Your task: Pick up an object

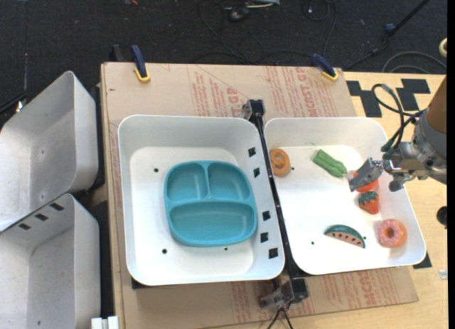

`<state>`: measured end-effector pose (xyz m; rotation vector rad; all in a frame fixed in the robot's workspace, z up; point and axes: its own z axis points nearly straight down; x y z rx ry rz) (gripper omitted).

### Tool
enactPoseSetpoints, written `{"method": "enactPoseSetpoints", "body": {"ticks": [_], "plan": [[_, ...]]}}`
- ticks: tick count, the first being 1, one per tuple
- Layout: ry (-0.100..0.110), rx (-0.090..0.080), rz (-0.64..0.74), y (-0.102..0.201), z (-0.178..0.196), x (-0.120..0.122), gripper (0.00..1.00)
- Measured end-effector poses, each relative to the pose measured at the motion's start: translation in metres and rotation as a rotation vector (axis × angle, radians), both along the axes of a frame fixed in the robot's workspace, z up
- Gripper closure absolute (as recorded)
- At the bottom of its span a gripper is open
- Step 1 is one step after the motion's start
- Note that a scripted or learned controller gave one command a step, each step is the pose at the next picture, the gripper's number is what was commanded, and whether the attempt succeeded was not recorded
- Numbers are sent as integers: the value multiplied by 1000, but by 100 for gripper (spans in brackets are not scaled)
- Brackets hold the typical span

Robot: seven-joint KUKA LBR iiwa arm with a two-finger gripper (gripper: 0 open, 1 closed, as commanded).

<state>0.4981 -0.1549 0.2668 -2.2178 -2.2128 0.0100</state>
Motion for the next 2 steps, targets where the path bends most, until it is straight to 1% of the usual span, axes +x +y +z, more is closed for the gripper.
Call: {"method": "enactPoseSetpoints", "body": {"ticks": [1, 2], "plan": [[-10, -2, 3, 0, 5, 2, 0], [-6, 0, 0, 3, -58, 0, 0]]}}
